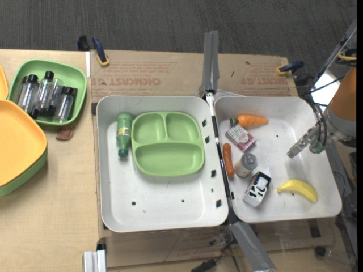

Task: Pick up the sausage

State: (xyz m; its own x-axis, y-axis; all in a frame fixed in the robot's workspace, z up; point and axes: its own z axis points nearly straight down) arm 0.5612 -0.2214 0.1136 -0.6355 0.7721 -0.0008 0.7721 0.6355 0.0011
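Grey arm segments and an orange band are cut off at the right edge of the view, so little beyond the wrist and the gripper (306, 143) can be made out. The gripper is seen over the right edge of the right bin (317, 205), well apart from everything in it; whether it is open or closed cannot be told, and nothing is seen held in it.

The sausage (228, 159) is laid lengthwise against the left wall of the right bin, partly overlapped by the divider between the bins. Just beside it are found a pink carton (240, 137) and a small grey can (247, 164). A carrot (251, 120) is placed near the far edge, a banana (298, 190) near the near right corner, and a black-and-white pack (257, 188) near the near edge; its markings are too small to be read.

In the left bin (164, 208) a green divided plate (168, 143) is set toward the far edge, with a green bottle (123, 134) just beside it on the left.

On the bench, a green tray (74, 78) containing dark-capped bottles (44, 97) is seen at the far left, beside stacked orange plates (20, 146) cut off by the left edge.
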